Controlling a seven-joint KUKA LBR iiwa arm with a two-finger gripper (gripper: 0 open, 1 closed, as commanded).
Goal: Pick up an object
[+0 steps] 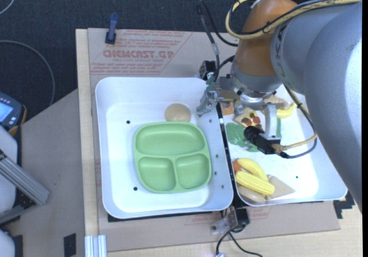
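Observation:
My gripper (257,126) hangs low over the far half of the right bin (310,184), under the grey arm and its orange band (265,17). Right beneath and beside it lie a green leafy toy (234,133), a small pizza-like piece with red dots (249,118) and a yellow banana-like piece (286,112); the gripper body hides part of each. At the near end of that bin rest a corn cob (252,181), a smaller yellow piece (250,165) and a tan wedge (279,187).
The left bin (109,135) holds a green three-compartment plate (172,157) and a tan round roll (177,113) just behind it. The wall between the bins (225,152) runs close to the gripper's left. A blue clip (111,29) sits on the board at the back.

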